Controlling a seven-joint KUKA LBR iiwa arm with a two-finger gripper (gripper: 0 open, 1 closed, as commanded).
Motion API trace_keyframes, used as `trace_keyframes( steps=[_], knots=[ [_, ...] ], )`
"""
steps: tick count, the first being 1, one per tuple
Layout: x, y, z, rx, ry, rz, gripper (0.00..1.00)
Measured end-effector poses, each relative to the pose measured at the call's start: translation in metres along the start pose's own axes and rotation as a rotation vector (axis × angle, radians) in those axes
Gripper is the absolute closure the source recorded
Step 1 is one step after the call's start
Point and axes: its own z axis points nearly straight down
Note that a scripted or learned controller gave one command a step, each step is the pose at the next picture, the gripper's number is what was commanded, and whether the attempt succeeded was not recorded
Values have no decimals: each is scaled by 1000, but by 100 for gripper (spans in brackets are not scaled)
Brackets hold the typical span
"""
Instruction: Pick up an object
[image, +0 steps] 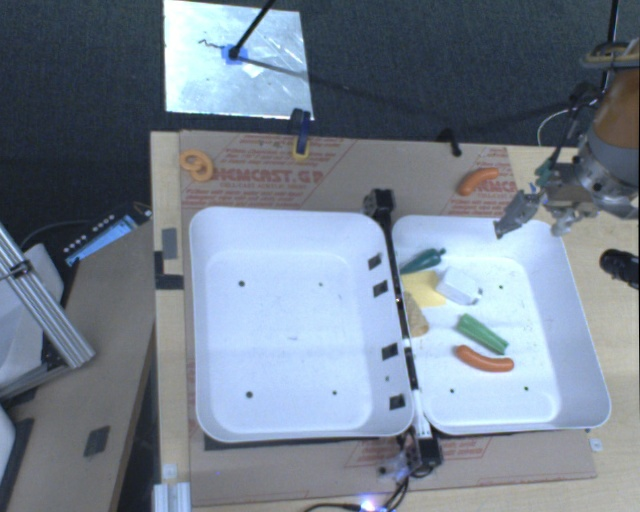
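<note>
Objects sit in the right bin (575, 330): dark green pepper-like piece (423, 260) near the top left, white block (458, 288) just below right of it, yellow flat piece (424, 292) beside the block toward the divider, tan item (416, 323) under the yellow one against the divider. Lower down, green piece (482, 333) lies diagonal, and orange sausage (484, 360) lies just below it, close but whether touching is unclear. Second orange sausage (478, 181) lies outside the bins on the cardboard sheet (400, 165), above the right bin's top edge. Left bin (290, 320) sits beside the right one, black clips (380, 290) along the shared divider. Gripper (532, 218) hangs above the right bin's upper right corner, fingers spread apart, nothing between them, well apart from the objects in the bin. Grey arm (610, 150) enters from the right. Orange ring (197, 165) rests at the sheet's top left corner; yellow-blue clamp (300, 135) at the sheet's top edge. Sheet lies on the surface (90, 400).
</note>
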Motion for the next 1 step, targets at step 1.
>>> trace_keyframes(
  steps=[1],
  knots=[
    [4,-48,102,11,3,2,0]
  ],
)
